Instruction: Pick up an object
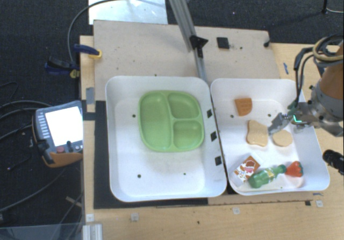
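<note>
Bench w/ 2 white bins [161, 193], 1 green tray [171, 121]; 6 items right, jaws [280, 124] state unclear

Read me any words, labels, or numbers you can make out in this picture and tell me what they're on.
None can be read.
Small red and white packet in the right bin: printed front, too blurred to read.
Green bottle: no legible label.
Handheld pendant left of the bench: screen glares white, blank.
</note>
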`<state>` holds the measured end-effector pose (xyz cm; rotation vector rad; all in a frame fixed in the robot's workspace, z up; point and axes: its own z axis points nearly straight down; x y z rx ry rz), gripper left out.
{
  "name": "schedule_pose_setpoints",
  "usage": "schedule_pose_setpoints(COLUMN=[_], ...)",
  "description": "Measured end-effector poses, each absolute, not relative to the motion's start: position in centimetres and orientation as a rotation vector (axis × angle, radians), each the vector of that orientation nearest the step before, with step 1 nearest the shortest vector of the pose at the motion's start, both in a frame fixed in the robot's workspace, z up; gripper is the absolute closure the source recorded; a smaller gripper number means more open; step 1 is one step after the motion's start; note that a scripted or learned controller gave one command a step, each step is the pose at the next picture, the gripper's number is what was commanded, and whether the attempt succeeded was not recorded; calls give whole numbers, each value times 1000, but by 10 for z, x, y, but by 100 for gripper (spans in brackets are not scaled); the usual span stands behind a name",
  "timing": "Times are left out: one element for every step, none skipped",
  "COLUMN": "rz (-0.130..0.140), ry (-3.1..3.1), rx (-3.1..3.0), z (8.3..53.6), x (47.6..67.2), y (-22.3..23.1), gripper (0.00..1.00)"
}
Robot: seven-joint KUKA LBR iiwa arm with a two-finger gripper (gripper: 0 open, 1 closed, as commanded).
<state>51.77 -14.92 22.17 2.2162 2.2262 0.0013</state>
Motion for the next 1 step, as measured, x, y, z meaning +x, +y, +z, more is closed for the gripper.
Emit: schedule_pose_setpoints(rz=[2], ry=[2226], rx=[2216], z=[222], x=[518], y=[-149], gripper=[0])
